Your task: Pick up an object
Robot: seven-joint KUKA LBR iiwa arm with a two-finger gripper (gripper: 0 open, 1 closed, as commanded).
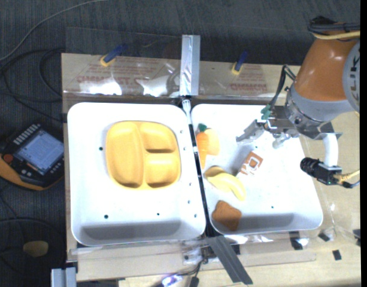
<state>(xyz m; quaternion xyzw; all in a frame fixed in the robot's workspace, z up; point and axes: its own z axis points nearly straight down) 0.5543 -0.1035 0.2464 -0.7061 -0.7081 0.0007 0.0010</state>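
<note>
L bin: yellow tray.

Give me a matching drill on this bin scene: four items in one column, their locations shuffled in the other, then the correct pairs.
Items:
1. yellow divided tray
2. carrot
3. banana
4. brown lump

Locations:
A. right bin's near edge, by the divider
B. middle of the left bin
C. right bin's far left corner, against the divider
D. right bin, between the carrot and the brown lump

Pairs: 1-B, 2-C, 3-D, 4-A
</note>
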